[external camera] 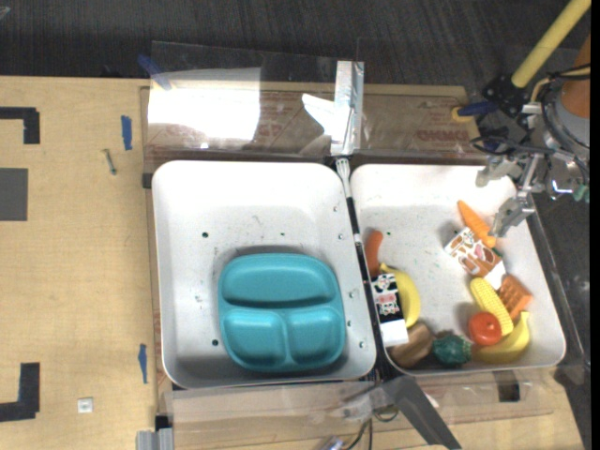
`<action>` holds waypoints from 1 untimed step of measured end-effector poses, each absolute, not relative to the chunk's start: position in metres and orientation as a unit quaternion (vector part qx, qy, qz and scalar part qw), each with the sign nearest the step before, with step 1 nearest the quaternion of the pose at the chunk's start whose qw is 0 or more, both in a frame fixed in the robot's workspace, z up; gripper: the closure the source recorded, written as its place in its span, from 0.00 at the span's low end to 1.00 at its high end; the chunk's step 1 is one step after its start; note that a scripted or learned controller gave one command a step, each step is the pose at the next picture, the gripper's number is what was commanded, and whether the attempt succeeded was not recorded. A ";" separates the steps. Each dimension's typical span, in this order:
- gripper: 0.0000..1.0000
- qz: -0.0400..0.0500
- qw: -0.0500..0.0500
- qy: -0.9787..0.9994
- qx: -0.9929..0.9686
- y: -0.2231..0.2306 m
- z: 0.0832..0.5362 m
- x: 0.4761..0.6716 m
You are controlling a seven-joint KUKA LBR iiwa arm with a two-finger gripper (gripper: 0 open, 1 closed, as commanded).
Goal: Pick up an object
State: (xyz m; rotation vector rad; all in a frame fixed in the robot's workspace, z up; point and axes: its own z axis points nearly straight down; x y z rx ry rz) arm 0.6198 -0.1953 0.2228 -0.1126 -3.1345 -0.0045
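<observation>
gripper: I had the two-finger gripper (518, 202) hanging apart, gripping nothing
target: small orange plastic carrot (474, 221) just left of it
tip: I figured go low, straddle it squarely

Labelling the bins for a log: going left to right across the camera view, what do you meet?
Teal three-compartment plastic tray → yellow toy banana beside the divider → dark green toy vegetable → round orange-red toy fruit → gripper.

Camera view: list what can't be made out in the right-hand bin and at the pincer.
- Pincer: small and blurred at the right bin's far corner; its finger state is unreadable.
- Arm: cut off by the frame's right edge.
- Brown item and dark green item: too small to identify, at the near wall.
- Printed carton: its label is too blurred to read.
- Yellow banana: partly covered by the red-orange ball.
</observation>
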 end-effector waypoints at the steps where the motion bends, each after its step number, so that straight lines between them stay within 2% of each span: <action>1: 0.00 0.001 -0.016 -0.998 -0.066 -0.208 0.119 0.637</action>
